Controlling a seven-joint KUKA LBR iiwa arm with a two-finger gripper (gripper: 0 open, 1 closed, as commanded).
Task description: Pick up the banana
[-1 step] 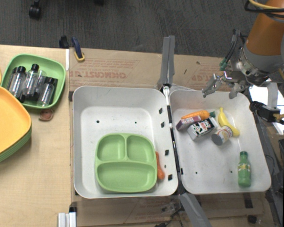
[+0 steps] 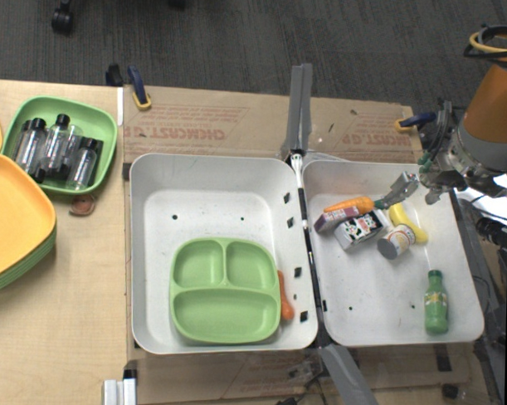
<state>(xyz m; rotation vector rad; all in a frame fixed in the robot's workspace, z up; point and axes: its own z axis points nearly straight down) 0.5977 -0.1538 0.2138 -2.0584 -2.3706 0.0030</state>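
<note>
The banana (image 2: pixel 406 221) is a short yellow piece lying in the right bin (image 2: pixel 374 314), near its far right side. It touches a grey can (image 2: pixel 394 242) in front of it and a black-and-white can (image 2: pixel 358 229) on its left. My gripper (image 2: pixel 420 192) hangs just beyond the banana over the bin's far right corner. It is open, and nothing sits between its fingers (image 2: pixel 401 188). The grey arm with its orange band (image 2: pixel 493 110) reaches in from the right.
An orange-and-purple packet (image 2: pixel 346 210) lies left of the cans. A green bottle (image 2: pixel 436 302) lies near the right bin's front right. The left bin (image 2: pixel 153 235) holds a green divided plate (image 2: pixel 226 288) and an orange carrot (image 2: pixel 283 296). On the bench at left are orange plates (image 2: pixel 16 227) and a green tray of bottles (image 2: pixel 60 145).
</note>
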